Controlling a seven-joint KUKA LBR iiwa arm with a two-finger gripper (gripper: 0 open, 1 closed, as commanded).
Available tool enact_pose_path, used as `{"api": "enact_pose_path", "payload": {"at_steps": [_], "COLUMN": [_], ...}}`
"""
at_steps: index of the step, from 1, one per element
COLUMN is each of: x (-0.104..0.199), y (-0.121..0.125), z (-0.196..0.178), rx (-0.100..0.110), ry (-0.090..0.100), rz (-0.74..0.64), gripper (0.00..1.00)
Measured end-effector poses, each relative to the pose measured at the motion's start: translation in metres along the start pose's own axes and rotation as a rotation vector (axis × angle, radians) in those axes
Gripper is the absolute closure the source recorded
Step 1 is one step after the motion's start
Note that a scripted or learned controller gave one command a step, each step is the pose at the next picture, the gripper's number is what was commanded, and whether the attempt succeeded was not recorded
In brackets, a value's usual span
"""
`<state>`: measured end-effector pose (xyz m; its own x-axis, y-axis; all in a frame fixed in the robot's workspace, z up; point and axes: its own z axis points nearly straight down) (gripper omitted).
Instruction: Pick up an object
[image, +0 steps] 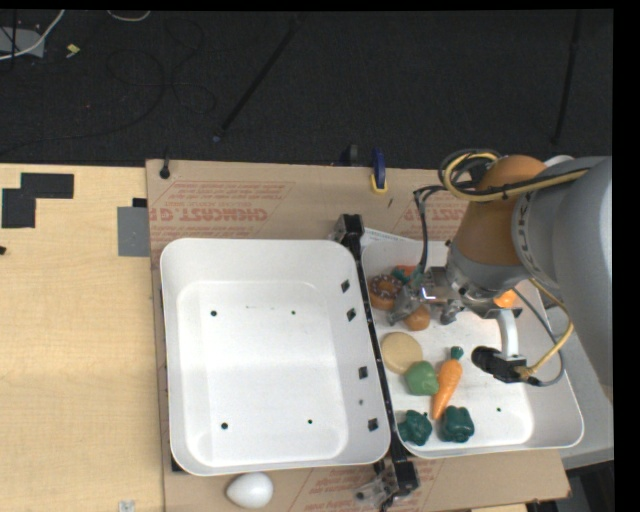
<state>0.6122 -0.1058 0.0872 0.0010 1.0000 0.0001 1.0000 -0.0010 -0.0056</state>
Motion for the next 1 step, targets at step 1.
{"api": "enact_pose_path", "payload": {"at_steps": [1], "x": [0.0162], "y": [0.0261], "z": [0.0028], "rx": [0.027], "ry": [0.002], "rz": [-0.005], "gripper": [0.0]}}
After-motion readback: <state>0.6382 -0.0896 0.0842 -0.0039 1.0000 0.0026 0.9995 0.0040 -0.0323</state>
